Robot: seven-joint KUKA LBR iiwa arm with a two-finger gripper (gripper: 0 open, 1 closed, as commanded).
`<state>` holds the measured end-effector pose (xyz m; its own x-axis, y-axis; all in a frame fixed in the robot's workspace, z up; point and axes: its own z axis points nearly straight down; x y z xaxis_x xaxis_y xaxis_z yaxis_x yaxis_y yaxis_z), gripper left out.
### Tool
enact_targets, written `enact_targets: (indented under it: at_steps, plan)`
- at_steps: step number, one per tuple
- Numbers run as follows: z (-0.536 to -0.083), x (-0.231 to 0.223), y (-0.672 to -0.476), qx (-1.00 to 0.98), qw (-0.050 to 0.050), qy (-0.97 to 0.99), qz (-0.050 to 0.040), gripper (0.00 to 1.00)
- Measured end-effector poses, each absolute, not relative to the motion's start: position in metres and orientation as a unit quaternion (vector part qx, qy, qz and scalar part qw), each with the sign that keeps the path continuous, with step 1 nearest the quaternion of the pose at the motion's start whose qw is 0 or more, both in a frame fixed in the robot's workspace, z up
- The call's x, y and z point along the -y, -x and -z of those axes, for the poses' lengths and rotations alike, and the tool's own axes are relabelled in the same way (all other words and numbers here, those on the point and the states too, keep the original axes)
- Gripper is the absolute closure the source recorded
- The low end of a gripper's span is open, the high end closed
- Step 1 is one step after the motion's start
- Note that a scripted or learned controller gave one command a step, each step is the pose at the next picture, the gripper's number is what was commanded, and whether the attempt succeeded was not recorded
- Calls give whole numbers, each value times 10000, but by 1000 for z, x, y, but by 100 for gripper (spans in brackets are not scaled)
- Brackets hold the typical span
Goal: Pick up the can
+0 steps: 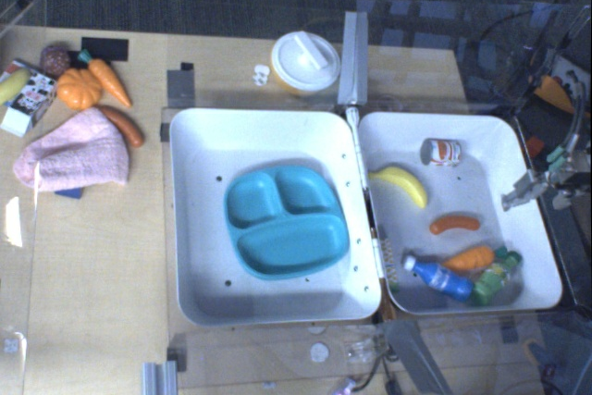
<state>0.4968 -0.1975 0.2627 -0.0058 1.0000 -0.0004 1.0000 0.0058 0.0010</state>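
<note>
The can (pixel 441 152) is small and silver with a red label. It lies on its side in the back part of the right bin (pixel 481 132). My gripper (pixel 529 189) hangs over that bin's right rim, right of the can and a little nearer the front, well apart from it. Nothing shows in the gripper.
The right bin also holds a banana (pixel 403 184), a sausage (pixel 454 223), a carrot (pixel 470 258), a blue bottle (pixel 442 279) and a green bottle (pixel 495 277). A blue divided plate (pixel 287 219) lies in the left bin (pixel 199 199). A white bowl (pixel 305 60) stands behind the bins, and toys and a pink cloth (pixel 74 153) lie at far left.
</note>
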Motion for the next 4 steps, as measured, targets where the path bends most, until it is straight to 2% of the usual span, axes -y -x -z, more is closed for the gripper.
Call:
enact_targets:
  at_steps: [1, 2, 3, 4]
  plan:
    - [-192, 205, -566, -7227, 9, -6912, -2, 0]
    - [-129, 187, -632, -7339, 13, -6792, -6, 0]
    - [-89, 142, -665, -6907, 20, -7232, -12, 0]
    - [-101, 140, -666, -6934, 43, -7205, -18, 100]
